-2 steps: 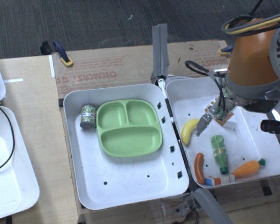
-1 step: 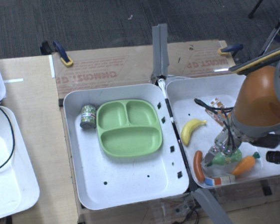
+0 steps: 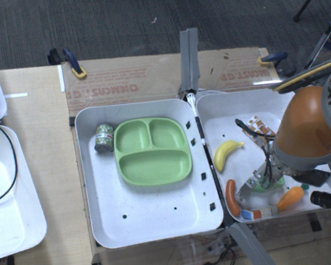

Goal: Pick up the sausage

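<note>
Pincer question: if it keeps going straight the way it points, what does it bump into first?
The pincer points down and to the view's left, in the right bin. The sausage lies closest in that line, so it would probably be met first, though depth is hard to judge from above.

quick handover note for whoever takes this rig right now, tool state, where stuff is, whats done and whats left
Tool: low in the right bin, just right of the sausage; finger state cannot be read from this view.
Sausage: lying by the right bin's left wall, near the front, apart from the tool, not lifted.
Nearby: banana behind the sausage, carrot to the right of the tool.
Left bin: green divided plate and a small can.
Done: approach. Left: grasp and lift the sausage.
</note>
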